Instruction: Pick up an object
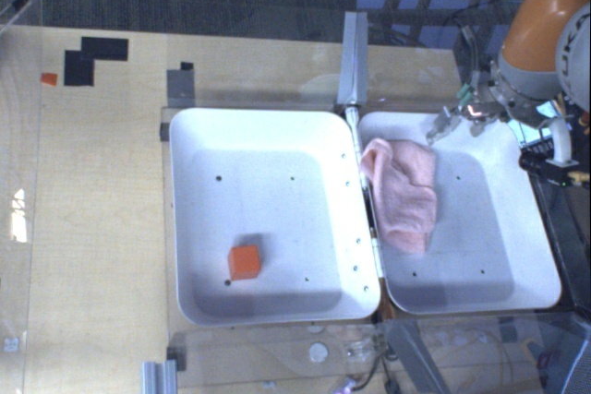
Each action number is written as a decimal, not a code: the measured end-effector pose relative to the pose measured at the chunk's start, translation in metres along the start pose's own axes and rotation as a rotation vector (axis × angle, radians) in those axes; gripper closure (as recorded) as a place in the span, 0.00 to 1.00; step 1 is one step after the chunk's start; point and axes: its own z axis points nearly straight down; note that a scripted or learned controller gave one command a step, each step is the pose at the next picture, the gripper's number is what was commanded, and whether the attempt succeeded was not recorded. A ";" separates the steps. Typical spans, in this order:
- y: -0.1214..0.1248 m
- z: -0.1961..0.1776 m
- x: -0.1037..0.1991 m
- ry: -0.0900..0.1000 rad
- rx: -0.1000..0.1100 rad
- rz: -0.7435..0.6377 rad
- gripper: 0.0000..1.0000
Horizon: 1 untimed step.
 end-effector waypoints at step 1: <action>-0.019 0.075 0.039 0.000 -0.003 -0.092 0.00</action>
